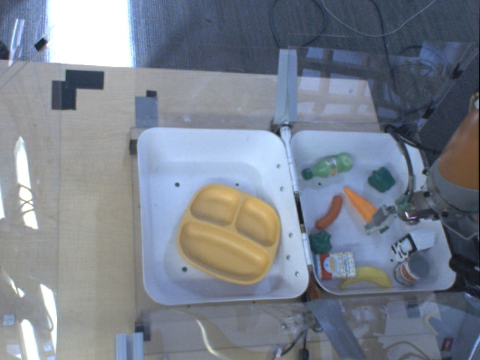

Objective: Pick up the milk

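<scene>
While the yellow tray [229, 233] lies in the left bin [154, 201], the milk [337, 265] lies at the front of the right bin [341, 136], beside a banana [365, 277]. Further right, the gripper [384, 221] hangs near the carrot [360, 205], jaws spread, holding nothing.

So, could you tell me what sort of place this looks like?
Probably a robotics lab bench: two white bins side by side hold toy food such as a banana and a carrot, the arm's gripper reaches in, and loose cables trail behind.
</scene>
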`<control>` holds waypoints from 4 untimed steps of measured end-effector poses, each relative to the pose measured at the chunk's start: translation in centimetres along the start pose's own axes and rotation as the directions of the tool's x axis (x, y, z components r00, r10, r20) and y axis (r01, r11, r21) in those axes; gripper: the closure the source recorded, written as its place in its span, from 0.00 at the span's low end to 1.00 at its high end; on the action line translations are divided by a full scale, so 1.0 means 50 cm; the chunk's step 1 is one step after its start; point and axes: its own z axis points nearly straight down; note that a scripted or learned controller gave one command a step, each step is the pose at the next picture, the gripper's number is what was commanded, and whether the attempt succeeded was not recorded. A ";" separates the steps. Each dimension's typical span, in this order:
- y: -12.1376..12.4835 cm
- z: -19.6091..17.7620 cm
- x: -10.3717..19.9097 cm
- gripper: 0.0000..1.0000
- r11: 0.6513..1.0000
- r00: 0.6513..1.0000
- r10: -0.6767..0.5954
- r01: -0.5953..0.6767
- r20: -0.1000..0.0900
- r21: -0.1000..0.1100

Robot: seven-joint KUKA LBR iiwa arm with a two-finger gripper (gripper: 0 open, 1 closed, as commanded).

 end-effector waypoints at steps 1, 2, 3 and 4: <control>-0.022 0.042 -0.120 0.00 0.996 0.996 -0.091 0.091 0.001 0.000; -0.019 0.200 -0.122 0.00 0.988 0.988 -0.151 0.151 0.004 -0.005; 0.013 0.200 -0.128 0.00 0.954 0.954 -0.298 0.298 0.004 -0.004; -0.015 0.199 -0.122 0.00 0.894 0.894 -0.447 0.447 0.010 -0.007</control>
